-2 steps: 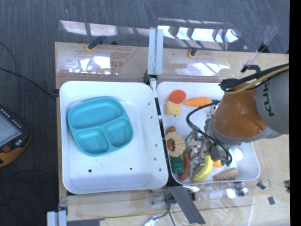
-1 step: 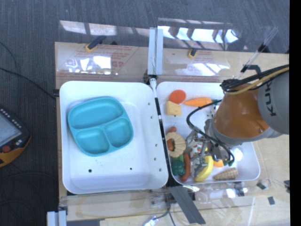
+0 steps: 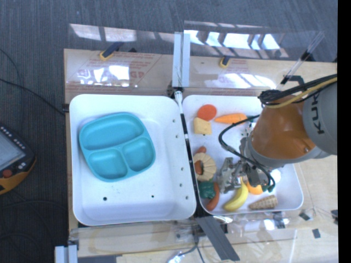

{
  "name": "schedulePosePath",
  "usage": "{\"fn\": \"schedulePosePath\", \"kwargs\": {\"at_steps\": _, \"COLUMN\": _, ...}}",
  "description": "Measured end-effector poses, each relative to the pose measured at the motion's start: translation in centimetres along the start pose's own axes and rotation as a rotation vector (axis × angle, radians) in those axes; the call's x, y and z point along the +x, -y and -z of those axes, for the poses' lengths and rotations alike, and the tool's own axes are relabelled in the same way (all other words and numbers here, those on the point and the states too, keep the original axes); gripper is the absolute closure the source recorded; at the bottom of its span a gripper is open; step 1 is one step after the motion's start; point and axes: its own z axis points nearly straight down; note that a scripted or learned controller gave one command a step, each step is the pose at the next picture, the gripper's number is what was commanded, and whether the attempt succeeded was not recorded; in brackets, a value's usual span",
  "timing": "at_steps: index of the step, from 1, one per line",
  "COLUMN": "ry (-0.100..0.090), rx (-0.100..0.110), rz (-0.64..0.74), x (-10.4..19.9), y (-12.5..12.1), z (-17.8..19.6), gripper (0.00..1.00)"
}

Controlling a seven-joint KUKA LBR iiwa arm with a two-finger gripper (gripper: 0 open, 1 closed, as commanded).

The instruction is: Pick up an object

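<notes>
My gripper [image 3: 235, 175] hangs low in the right bin [image 3: 189, 147], under the orange wrist band. Its metal fingers point down just above a yellow banana [image 3: 237, 198], with an orange fruit [image 3: 255, 188] right beside them. Left of it lie a tan pumpkin-like toy [image 3: 204, 165], a green toy [image 3: 207, 190] and a red pepper [image 3: 213, 200]. A waffle cone [image 3: 263, 203] rests near the front right. Farther back sit a red tomato [image 3: 207, 112], a yellow cheese wedge [image 3: 202, 126] and a carrot [image 3: 231, 118].
The left bin [image 3: 88, 201] bears a blue three-compartment tray [image 3: 116, 145]. A ridge [image 3: 185, 147] divides the two bins. Black cables [image 3: 230, 133] loop off the wrist over the right bin. A clear panel stands behind the bins.
</notes>
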Motion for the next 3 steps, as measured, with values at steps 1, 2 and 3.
{"fn": "schedulePosePath", "kwargs": {"at_steps": 1, "ry": -0.024, "rx": -0.007, "rz": -0.140, "x": -8.9, "y": 4.9, "z": 7.9, "gripper": 1.00}}
{"fn": "schedulePosePath", "kwargs": {"at_steps": 2, "ry": -0.011, "rx": -0.003, "rz": -0.340, "x": -16.4, "y": 3.6, "z": -1.3, "gripper": 1.00}}
{"fn": "schedulePosePath", "kwargs": {"at_steps": 3, "ry": -0.021, "rx": -0.008, "rz": -0.217, "x": -17.5, "y": -7.5, "z": 8.0, "gripper": 1.00}}
